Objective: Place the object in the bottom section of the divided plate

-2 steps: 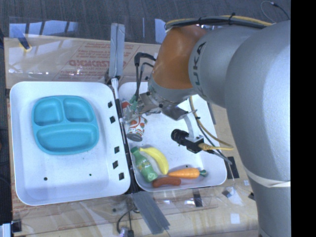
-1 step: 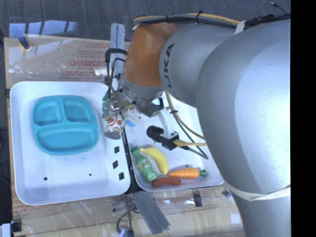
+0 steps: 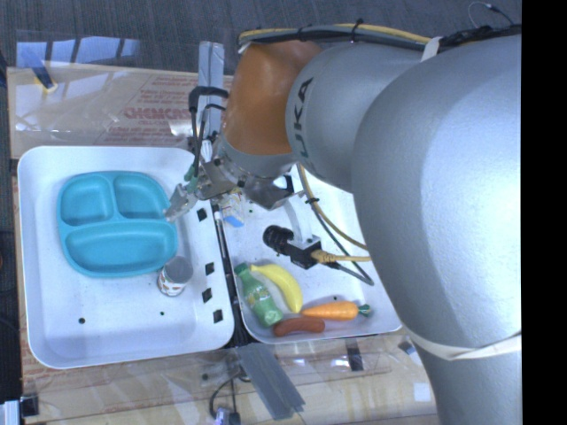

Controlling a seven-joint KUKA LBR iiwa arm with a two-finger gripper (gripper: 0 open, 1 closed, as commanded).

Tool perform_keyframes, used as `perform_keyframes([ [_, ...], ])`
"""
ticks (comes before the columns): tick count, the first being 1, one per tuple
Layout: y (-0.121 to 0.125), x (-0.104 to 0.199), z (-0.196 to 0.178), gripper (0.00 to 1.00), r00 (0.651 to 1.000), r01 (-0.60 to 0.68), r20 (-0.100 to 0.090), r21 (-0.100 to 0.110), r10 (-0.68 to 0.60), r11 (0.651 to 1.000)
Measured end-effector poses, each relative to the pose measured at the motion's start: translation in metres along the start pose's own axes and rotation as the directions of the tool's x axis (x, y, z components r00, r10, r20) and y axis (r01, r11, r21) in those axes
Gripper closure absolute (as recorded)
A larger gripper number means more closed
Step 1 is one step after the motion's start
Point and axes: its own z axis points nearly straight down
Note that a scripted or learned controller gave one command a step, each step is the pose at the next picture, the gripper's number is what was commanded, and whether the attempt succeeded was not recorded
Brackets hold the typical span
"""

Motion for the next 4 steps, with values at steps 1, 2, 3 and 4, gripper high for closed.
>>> perform_keyframes([
  [1, 0.014, 0.058, -0.103, 0.00, 0.991, 0.136, 0.001, -0.002, -0.136, 0.991],
  [2, 0.024, 0.030, -0.204, 0.00, 0.998, 0.067, 0.001, -0.003, -0.067, 0.998],
  [3, 0.025, 0.032, -0.214, 1.00, 0.997, 0.077, 0.000, -0.002, -0.077, 0.997],
  [4, -0.016, 0.075, -0.074, 1.00, 0.993, 0.121, 0.001, 0.002, -0.121, 0.993],
])
